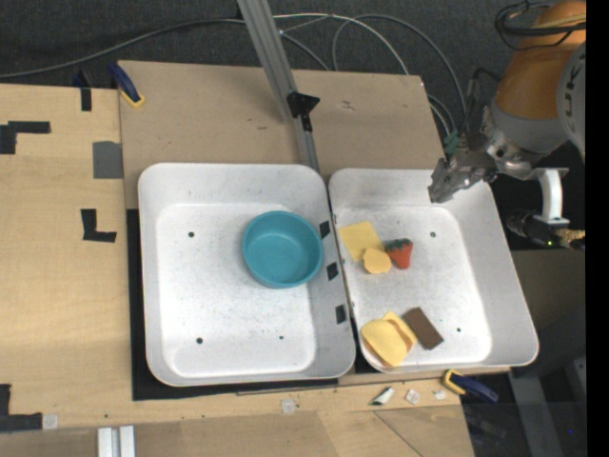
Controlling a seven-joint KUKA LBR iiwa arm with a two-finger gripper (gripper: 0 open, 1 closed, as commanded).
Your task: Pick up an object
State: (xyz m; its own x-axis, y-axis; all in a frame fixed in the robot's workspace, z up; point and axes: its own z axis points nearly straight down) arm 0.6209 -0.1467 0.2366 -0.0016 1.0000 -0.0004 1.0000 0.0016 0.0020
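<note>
Two white bins side by side on the table [57, 208]. Left bin [171, 350] with a blue bowl [282, 248] near its right side. Right bin [495, 284] with the small stuff: yellow flat piece [358, 237], small yellow-orange chunk [377, 262] touching it, red-orange bit with a dark top [401, 252] just beside that, then near the front edge a yellow lump [385, 340] and a brown block [423, 327] leaning on it. Pincer [443, 190] up over the right bin's far right corner (well apart from all the objects), nothing between the fingers. Open or closed? Can't tell from this angle.
</note>
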